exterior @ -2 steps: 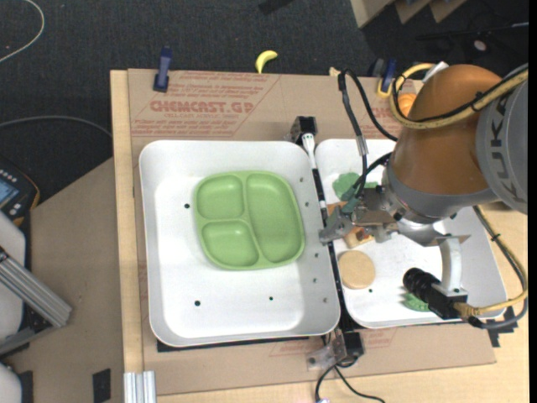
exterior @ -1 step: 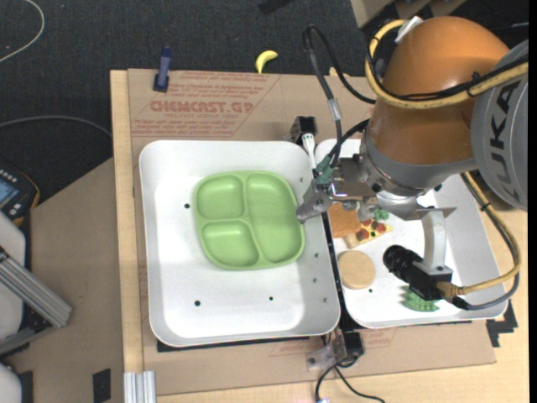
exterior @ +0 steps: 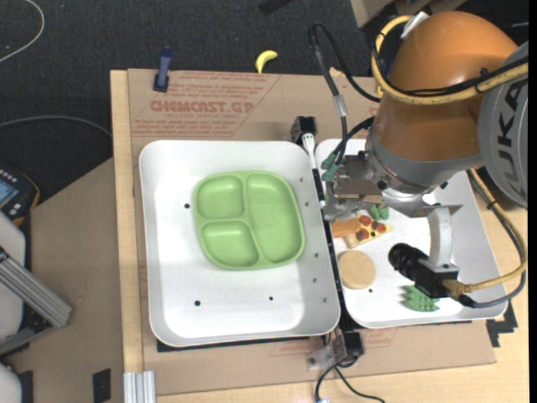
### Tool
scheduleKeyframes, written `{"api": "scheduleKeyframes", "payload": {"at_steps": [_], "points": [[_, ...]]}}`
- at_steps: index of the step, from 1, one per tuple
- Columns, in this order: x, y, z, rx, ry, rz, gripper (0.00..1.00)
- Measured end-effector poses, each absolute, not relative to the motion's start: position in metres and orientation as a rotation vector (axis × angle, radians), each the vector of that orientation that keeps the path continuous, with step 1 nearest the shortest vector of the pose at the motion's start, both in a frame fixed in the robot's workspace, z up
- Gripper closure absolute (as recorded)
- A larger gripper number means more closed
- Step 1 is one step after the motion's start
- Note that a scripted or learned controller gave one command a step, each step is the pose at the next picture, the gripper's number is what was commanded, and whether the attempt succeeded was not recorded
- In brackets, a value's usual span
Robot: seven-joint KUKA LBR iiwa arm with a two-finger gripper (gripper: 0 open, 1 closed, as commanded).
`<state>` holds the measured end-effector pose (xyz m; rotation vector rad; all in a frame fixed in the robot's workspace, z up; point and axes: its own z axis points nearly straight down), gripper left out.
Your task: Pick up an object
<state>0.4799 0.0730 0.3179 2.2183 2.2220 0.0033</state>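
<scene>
Just below the jaws (exterior: 357, 201), grip unreadable, lies a pizza slice (exterior: 359, 229).

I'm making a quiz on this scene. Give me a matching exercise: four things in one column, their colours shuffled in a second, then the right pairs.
Things:
1. Divided plate
2. Round disc
3. Band on the arm
4. Left bin

Colours:
A. Orange
B. White
C. Light green
D. Tan

Pairs: 1-C, 2-D, 3-A, 4-B
</scene>
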Motion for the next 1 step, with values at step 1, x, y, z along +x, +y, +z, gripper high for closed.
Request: {"api": "scheduleKeyframes", "payload": {"at_steps": [1], "points": [[0.4802,0.1022,0.4307,2.211,2.222,0.019,1.0]]}}
